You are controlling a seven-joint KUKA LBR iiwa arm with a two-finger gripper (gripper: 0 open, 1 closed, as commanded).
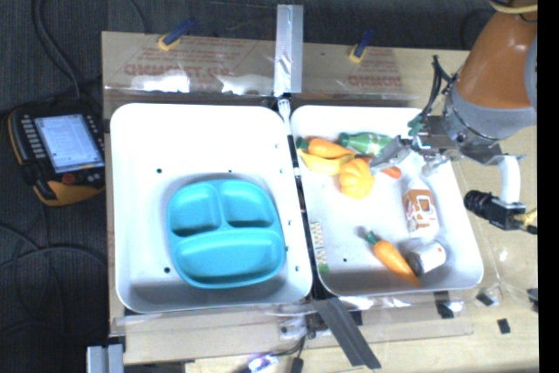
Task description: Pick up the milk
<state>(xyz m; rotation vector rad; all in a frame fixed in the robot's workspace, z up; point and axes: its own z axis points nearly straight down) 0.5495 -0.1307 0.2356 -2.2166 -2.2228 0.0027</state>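
Note:
The milk (pixel 420 211) is a small white and orange carton lying in the right half of the right bin (pixel 341 227). My gripper (pixel 395 151) hangs over the bin's back right part, beside the cap end of a green bottle (pixel 365 141). It is up and to the left of the milk, well apart from it. Nothing shows between its fingers.
A yellow banana and pepper (pixel 349 173) lie left of the gripper. A carrot (pixel 390 255) and a white and black cylinder (pixel 431 258) lie at the bin's front. A blue divided plate (pixel 225 230) sits in the left bin (pixel 140 188).

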